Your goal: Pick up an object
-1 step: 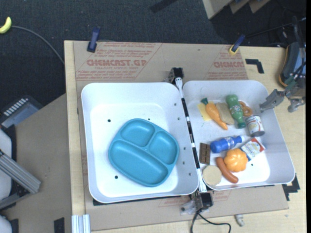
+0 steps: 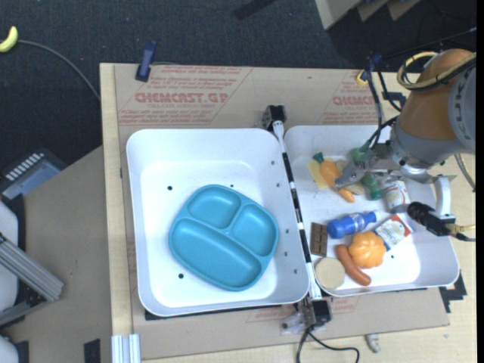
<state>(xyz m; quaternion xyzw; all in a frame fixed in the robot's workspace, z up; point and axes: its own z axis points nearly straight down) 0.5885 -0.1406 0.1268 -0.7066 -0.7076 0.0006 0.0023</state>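
My gripper reaches in from the right and hangs low over the upper middle of the right bin. Its tips sit among small items: a yellow-orange toy vegetable to its left, a small carrot just below, and a green piece beside it. Nearer the front lie a blue bottle, an orange fruit, a red sausage, a white tube, a brown block and a round tan lid.
The left bin holds a blue divided plate. A black clamped divider runs between the bins. The arm's orange band looms over the right bin's far right corner. Cables trail at right.
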